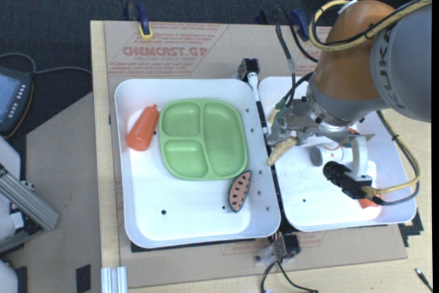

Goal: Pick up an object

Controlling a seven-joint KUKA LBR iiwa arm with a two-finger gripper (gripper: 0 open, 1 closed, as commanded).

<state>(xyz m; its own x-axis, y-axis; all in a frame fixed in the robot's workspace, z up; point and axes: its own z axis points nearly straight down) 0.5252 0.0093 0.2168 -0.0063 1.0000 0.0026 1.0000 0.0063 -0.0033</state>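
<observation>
You had the gripper (296, 137) low over the right bin (302, 206), at its left wall; whether the fingers stood wide or narrow, cannot tell. Left bin (140, 216): green divided plate (204, 138), orange bottle (143, 127) toward the far-left corner, watermelon slice (239, 191) near the right wall.

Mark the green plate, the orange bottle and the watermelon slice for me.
green plate (204, 138), camera view, on its centre divider.
orange bottle (143, 128), camera view, mid-body.
watermelon slice (239, 191), camera view, on its red flesh.
</observation>
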